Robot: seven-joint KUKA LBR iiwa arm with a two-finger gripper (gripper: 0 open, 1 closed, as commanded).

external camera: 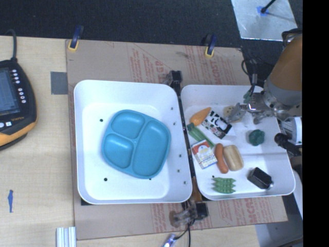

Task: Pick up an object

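Two shallow white bins are seen side by side on the table (pixel 41 158); the left bin (pixel 90 99) holds a blue divided plate (pixel 136 143), which lies slightly turned near its middle; the right bin (pixel 277 189) is taken here as the landmark for everything else.

The claw (pixel 245 108) is seen low over the upper middle of the right bin, reached in from the bin's right side on the grey arm (pixel 288 73); whether it is open or closed cannot be told, and nothing is seen held in it.

Inside the right bin, a small black-and-white carton (pixel 217 124) lies just beside the claw, toward the bin's left; an orange carrot (pixel 200 116) is set against the bin's upper left, touching or nearly touching the carton; a green stick-shaped thing (pixel 196 133) lies along the bin's left wall; a small red-and-white packet (pixel 203 154) is placed at the bin's left middle; a hot dog (pixel 229 157) with its bun lies just beside the packet, near the bin's centre; a green pea pod (pixel 223 184) rests near the bin's lower edge; a black block (pixel 259 178) lies at the bin's lower right; a dark green lump (pixel 256 136) sits at the bin's right middle, below the claw and apart from it.
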